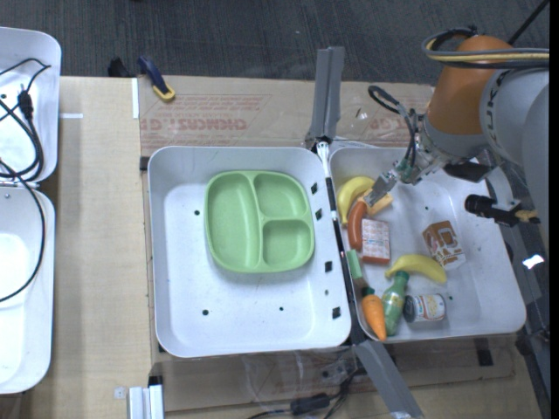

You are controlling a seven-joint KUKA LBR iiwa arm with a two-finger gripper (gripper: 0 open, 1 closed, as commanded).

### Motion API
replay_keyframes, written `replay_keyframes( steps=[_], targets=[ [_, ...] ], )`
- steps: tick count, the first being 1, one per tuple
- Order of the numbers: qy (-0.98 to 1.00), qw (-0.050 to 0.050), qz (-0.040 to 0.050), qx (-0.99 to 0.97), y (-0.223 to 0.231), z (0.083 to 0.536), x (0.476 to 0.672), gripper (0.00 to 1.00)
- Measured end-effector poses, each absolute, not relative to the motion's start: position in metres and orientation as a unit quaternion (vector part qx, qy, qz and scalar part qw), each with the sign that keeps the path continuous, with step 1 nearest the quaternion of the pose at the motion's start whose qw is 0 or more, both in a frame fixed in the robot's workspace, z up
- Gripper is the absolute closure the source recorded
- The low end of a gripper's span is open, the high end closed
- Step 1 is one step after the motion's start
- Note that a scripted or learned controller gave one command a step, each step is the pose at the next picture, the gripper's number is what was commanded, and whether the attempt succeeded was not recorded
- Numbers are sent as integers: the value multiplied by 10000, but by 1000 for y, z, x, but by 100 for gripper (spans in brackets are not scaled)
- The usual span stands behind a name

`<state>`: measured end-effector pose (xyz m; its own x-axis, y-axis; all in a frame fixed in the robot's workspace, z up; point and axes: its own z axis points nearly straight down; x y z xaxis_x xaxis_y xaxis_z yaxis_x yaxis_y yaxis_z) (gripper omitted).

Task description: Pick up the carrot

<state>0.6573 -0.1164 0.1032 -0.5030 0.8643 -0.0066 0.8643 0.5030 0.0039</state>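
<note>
The carrot [373, 315] is lying at the right bin's [489, 326] near-left corner, long axis running front-to-back; the end effector [384, 192] is hovering well behind it, its state unreadable.

orange carrot [373, 316] flat at right bin's near-left corner

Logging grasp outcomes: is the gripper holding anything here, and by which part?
Cannot be told. The gripper sits low over a banana at the right bin's far left; the carrot lies untouched at the near edge.

A robotics lab: bench [96, 234] with white bins [175, 260], loose cables [22, 129].
</note>
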Motion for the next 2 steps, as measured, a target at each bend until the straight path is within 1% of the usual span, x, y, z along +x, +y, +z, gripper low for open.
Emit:
replay_keyframes(
  steps=[1,2],
  targets=[
    [9221,53,17,3869,-108,97,600,0],
    [8157,12,-4,5785,-109,92,644,0]
  ],
)
